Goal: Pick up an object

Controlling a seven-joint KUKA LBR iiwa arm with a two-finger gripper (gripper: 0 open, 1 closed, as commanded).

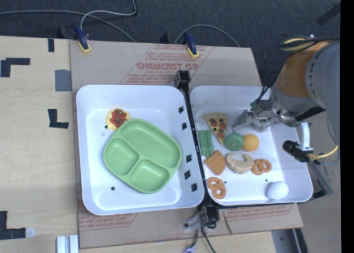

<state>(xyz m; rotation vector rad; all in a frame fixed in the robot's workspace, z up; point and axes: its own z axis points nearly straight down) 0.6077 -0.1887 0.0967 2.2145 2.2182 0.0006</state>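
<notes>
My gripper point(241, 120) hangs over the right bin point(298, 191), just above and behind a green ball point(234, 142) and an orange ball point(251, 142). Nothing shows in its grasp. Close by lie a pizza slice point(216, 124), a green pod point(206, 142), a waffle point(215, 163), a tan croissant point(240, 164), two pretzels point(261, 166) point(217, 187) and a white egg point(277, 190). The grey arm with its orange band point(296, 72) comes in from the right.
The left bin point(88, 135) holds a green divided plate point(142, 155) and a small round pizza toy point(117, 118). A black divider point(191, 135) joins the two bins. Cables and clamps lie behind the bins on the cardboard.
</notes>
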